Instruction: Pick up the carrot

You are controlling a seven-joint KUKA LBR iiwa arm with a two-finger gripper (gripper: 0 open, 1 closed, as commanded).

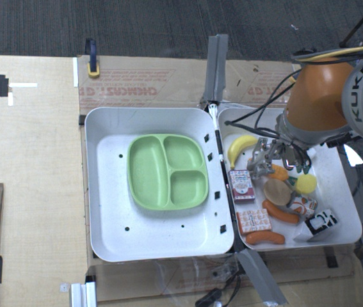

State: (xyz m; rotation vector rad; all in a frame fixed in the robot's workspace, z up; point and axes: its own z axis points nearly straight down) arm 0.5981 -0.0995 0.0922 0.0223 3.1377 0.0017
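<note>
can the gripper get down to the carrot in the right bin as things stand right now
Probably yes. The gripper hangs over the right bin, and the carrot lies just below it in the picture with its top uncovered. A brown round item and a box crowd it closely, so finger room looks tight.

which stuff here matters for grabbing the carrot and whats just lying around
For the job:
carrot
gripper
right bin

Just lying about:
banana
lemon
sausage
two small cartons
green divided plate
left bin
</note>
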